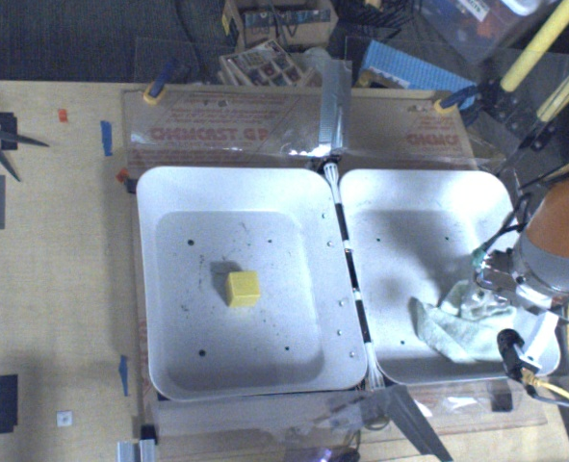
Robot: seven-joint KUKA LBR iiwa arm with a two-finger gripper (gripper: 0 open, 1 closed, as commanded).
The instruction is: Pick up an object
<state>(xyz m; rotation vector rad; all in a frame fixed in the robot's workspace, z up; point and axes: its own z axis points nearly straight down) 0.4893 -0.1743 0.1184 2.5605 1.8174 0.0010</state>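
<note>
Arm low over a crumpled cloth in the right bin

A yellow block (244, 288) lies alone mid-floor in the left bin (159, 200). In the right bin (400, 195), toward the tabletop's front right corner, the end effector (483, 301) sits on a pale cloth (448, 332); whether it has closed on it I cannot tell. The limp fabric probably slips free if only a fold is pinched.

Arm (554, 243) enters from right, orange band above wrist visible at frame edge. Wrist angled downward and leftward. Gripper (478, 301) low, pointing down-left; black cable loops beneath wrist.
</note>
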